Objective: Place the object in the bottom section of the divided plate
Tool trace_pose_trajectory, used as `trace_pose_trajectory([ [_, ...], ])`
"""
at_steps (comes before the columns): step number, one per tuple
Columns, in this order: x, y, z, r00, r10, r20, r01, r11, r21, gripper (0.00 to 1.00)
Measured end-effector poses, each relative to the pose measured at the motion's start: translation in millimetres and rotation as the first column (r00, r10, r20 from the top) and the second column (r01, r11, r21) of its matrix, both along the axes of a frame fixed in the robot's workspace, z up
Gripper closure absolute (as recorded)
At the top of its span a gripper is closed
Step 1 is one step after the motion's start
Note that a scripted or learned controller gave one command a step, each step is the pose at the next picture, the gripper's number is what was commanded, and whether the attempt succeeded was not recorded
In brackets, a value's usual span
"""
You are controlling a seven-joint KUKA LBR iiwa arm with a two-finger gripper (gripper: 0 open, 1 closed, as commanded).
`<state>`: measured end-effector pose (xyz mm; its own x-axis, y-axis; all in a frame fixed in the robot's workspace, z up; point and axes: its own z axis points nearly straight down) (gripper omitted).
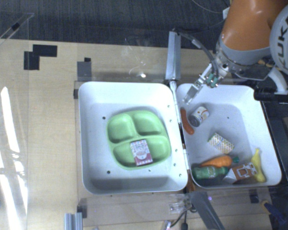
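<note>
A green divided plate (120, 128) lies in the left white bin (94, 128). A small flat packet with a red and white label (140, 153) rests in the plate's bottom section. My gripper (191, 93) hangs over the upper left corner of the right bin (259, 128), near the divider between the bins. Nothing shows between its thin fingers. It is well to the right of and above the plate.
The right bin holds a sausage (184, 121) by its left wall, a small can (198, 115), a patterned packet (220, 142), a carrot (216, 162), a green item (206, 172), a brown box (241, 170) and a banana (258, 166).
</note>
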<state>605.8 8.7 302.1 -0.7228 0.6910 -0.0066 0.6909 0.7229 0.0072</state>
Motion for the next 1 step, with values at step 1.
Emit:
trace_pose_trajectory([
  [1, 41.6, -76.3, 134.6, 1.000, -0.006, 0.002, 0.006, 1.000, -0.001, 0.00],
])
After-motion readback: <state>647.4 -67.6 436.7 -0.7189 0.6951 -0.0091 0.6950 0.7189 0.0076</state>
